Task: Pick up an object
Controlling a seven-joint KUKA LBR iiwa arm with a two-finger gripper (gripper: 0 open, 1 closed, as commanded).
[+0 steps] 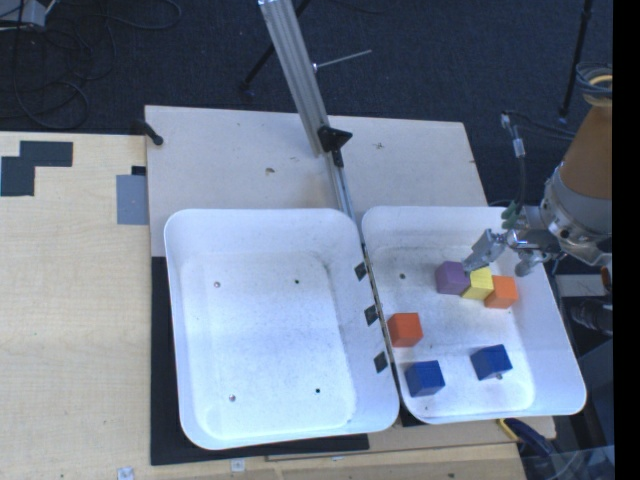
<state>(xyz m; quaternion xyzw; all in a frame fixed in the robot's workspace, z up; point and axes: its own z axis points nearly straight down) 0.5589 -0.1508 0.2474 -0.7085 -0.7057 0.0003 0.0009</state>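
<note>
- Bench surface: pale board on a dark floor, bearing a left bin (pixel 200 230) and a right bin (pixel 560 388) side by side; a slanted metal rail (pixel 300 78) runs down toward the seam between them.
- Contents, right bin: purple block (pixel 451 277), yellow block (pixel 481 283) and orange block (pixel 503 291) clustered, touching, at the far right; a second orange cube (pixel 405 329) near the seam; two blue cubes (pixel 425 377) (pixel 491 361) at the near side.
- Gripper (pixel 507 246): hangs just above the cluster, at its far side. How far it stands open cannot be told from this angle; nothing is seen in its hold.
- Handling, judged: small, rigid, light blocks with flat faces; they should not deform, though smooth sides may slip. Opposite flat faces are the place to grip.
- Risk, judged: the clustered blocks leave little room for a finger between them; the lone cubes look easier.
- Obscured: the wrist is cut off at the right edge; block faces beneath the gripper are partly masked; material cannot be confirmed.
</note>
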